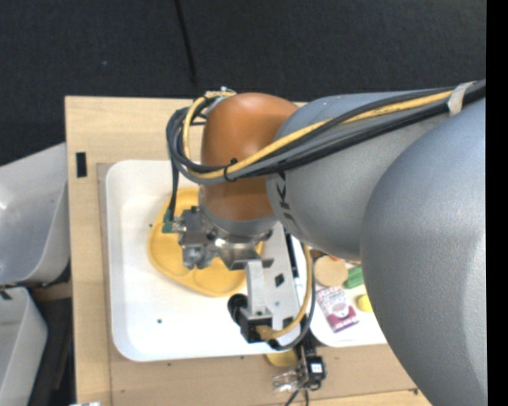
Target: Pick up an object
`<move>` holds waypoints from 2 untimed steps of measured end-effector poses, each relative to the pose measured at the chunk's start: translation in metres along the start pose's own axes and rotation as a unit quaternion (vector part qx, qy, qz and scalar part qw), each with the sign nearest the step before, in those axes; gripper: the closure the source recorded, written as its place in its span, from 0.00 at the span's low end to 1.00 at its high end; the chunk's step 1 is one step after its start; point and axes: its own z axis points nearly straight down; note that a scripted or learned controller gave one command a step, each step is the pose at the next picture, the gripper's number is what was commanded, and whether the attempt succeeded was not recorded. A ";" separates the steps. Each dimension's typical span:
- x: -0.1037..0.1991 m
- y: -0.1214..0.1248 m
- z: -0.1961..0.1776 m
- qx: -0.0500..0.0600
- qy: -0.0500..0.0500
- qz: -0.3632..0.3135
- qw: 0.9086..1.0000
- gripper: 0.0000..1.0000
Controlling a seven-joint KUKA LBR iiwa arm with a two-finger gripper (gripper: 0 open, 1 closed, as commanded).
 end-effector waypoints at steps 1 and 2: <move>-0.037 -0.013 -0.074 -0.008 0.002 0.001 1.000 1.00; -0.031 -0.016 -0.293 -0.014 0.004 -0.003 1.000 1.00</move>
